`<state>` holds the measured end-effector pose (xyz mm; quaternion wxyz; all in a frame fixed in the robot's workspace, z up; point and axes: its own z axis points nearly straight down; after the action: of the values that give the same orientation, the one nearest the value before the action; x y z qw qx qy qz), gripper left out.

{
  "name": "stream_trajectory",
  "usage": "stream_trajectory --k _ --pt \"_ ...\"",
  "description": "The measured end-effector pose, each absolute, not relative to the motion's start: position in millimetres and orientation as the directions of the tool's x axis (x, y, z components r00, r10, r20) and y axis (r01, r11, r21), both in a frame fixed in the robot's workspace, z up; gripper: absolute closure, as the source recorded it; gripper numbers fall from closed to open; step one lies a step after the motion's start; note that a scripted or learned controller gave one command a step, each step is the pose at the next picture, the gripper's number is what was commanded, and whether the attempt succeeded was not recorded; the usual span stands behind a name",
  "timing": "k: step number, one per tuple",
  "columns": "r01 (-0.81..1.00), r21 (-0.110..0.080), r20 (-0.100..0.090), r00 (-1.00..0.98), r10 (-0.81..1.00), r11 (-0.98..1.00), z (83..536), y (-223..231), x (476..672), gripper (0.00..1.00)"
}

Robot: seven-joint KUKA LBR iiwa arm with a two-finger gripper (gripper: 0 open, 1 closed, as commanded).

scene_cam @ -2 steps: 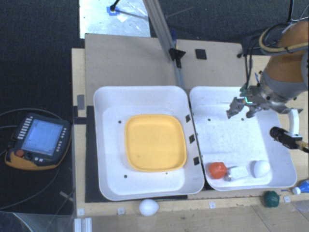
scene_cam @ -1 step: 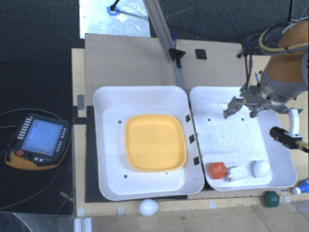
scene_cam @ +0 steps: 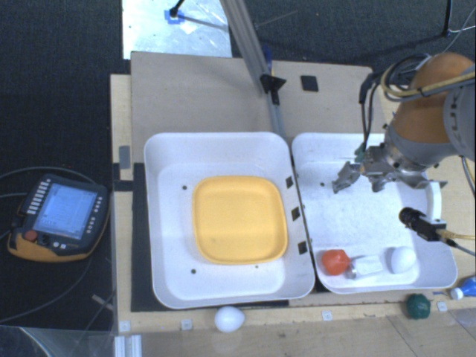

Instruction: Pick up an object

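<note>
Lying along the near wall of the right bin (scene_cam: 446,277), the red ball (scene_cam: 334,261), clear tube (scene_cam: 366,267) and white egg (scene_cam: 401,259) await picking. Farther in, the gripper (scene_cam: 362,178) hangs with fingers spread, pinching nothing, probably mid-approach.

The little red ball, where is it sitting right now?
The red ball lies in the right bin, in its near left corner, beside a small white object and well below the gripper.
</note>
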<state>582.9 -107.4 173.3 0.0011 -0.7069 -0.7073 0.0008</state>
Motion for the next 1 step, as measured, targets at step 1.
stream_trajectory --k 1 --pt "1.000 -0.003 0.000 0.000 1.000 0.000 120.5 -97.2 583.5 0.00"
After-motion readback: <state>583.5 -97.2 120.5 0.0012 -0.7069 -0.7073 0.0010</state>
